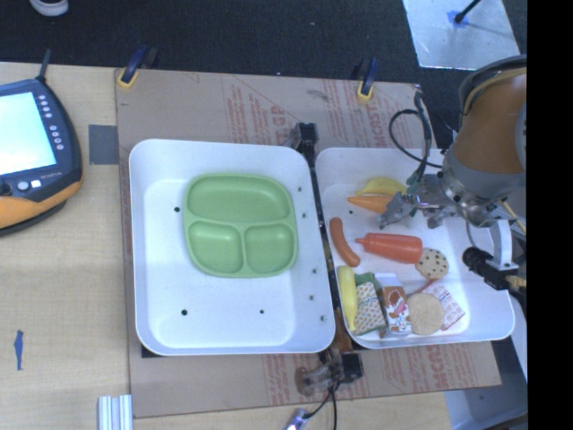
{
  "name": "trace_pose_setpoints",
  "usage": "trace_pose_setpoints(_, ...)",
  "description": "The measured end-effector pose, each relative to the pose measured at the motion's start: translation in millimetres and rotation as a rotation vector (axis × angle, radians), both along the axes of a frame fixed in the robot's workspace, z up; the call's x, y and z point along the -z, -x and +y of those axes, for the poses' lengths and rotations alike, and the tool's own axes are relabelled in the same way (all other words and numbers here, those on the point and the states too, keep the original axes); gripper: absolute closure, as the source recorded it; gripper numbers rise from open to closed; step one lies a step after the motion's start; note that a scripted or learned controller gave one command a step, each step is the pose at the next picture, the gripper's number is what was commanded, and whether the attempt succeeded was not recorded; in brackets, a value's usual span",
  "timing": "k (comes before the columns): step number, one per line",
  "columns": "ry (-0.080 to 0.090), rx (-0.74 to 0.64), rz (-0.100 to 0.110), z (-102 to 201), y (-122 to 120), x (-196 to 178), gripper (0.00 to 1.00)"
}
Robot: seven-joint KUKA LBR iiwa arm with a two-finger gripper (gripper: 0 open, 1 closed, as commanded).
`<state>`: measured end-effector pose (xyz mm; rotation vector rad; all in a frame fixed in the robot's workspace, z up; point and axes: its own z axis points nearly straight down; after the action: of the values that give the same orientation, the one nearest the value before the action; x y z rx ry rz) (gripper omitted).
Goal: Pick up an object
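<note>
Robotics lab, clamped cardboard bench (269, 106), teach pendant (31, 155), white bins (152, 267)

Dark floor (269, 16) beyond a pale wooden bench (54, 312)

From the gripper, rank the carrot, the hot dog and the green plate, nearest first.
Measured from the gripper in the right bin:
1. Carrot, just to its left.
2. Hot dog, lower left, near the divider.
3. Green plate, far left, in the other bin.

A divided plate (240, 224) lies in the left bin (152, 321) (right bin (498, 322) holds 2 carrots (390, 247)).
</note>
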<state>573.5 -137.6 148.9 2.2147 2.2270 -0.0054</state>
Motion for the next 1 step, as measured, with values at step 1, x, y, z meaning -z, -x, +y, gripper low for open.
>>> trace_pose_setpoints(1,-0.003,0.001,0.002,-6.4,-82.4,54.5,0.0)
